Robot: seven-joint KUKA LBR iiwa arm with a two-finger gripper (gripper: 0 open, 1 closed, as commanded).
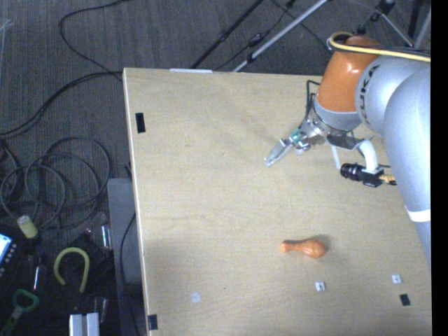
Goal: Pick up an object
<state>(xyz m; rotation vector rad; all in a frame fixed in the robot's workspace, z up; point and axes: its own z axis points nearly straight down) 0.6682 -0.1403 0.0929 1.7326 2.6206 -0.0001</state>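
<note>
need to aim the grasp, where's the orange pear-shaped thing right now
The orange pear-shaped object lies on the tan bench surface, lower right, below the gripper.

Dark grey carpet floor (63, 68) with looping black cables (56, 170) and metal stand legs (294, 19).

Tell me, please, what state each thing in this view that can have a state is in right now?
Orange pear-shaped object: lying on its side on the bench, untouched.
Gripper: above the bench, apart from the orange object, nothing seen in it.
Cables: lying coiled on the floor left of the bench.
</note>
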